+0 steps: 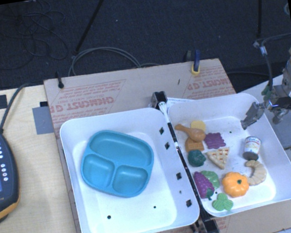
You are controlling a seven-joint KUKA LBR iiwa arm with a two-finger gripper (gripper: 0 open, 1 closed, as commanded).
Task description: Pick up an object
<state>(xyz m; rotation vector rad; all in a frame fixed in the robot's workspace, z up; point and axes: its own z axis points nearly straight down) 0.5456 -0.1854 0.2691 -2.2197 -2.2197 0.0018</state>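
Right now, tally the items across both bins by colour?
Blue: 1, the divided plate in the left bin.
Purple: 2, the flat piece and the grapes.
Green: 2, the round piece and the leafy piece.
Orange: 1, the pumpkin.
Brown or tan: 3, the drumstick, the wedge, the croissant.
Other: 1, the small jar.
Total: 10.

Even overhead light, soft shadows, slightly grainy, dark background.

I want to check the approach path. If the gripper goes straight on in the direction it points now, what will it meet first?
The gripper points left and down into the right bin. Probably it meets the bare bin floor first, short of the purple toy; depth is unclear.
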